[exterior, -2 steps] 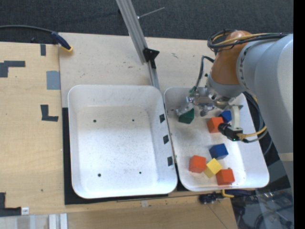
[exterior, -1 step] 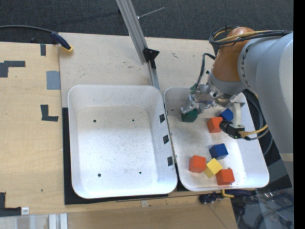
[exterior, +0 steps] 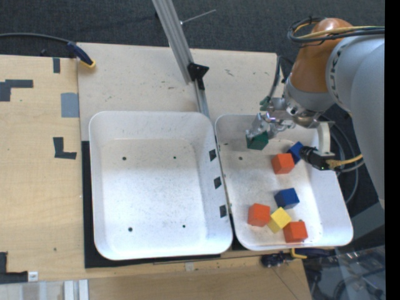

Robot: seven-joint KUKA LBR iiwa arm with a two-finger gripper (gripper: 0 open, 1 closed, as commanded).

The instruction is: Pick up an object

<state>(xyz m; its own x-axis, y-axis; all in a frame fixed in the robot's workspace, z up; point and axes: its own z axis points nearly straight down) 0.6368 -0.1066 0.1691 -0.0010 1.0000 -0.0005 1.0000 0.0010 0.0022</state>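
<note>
Tool (exterior: 257, 132) clenched on a dark green block (exterior: 257, 141) — matte, boxy — above the right bin's (exterior: 325, 230) smooth white floor.

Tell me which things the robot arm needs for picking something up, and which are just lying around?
For the job:
gripper
green block by the gripper
orange blocks
blue blocks
yellow block
right bin holding them

Just lying about:
left bin
metal pole
cable with a yellow-and-blue end
grey tape pieces
</note>
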